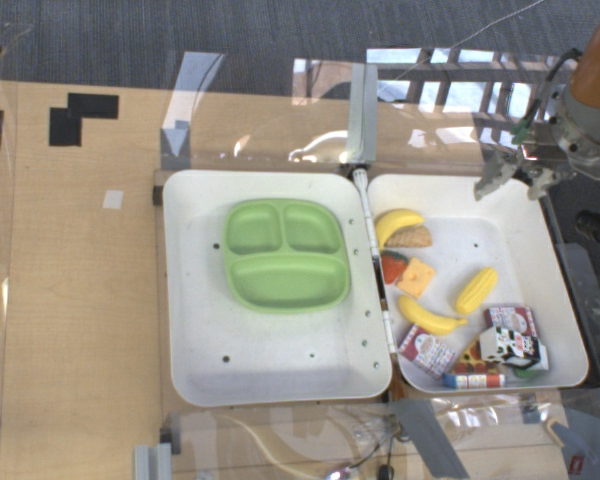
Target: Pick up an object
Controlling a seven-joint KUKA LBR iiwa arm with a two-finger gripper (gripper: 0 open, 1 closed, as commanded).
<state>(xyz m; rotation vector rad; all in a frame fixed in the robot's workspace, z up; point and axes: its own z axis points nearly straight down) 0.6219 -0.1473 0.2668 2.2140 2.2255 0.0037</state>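
- Two-finger gripper (504, 176) hangs over the right white bin's (572, 298) far corner, fingers spread, holding nothing
- Yellow plastic corn cob (477, 290) lies mid-bin, near the curved yellow banana (430, 317); crowding risks a glancing, failed grasp

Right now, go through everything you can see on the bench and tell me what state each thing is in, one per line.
Green divided plate: flat in the left bin, compartments bare.
Corn cob: lying loose in the right bin.
Banana: lying flat, untouched.
Cheese wedge: resting beside the banana.
Milk carton: lying on its side.
Gripper: raised over the right bin's far corner, nothing seen between its fingers.
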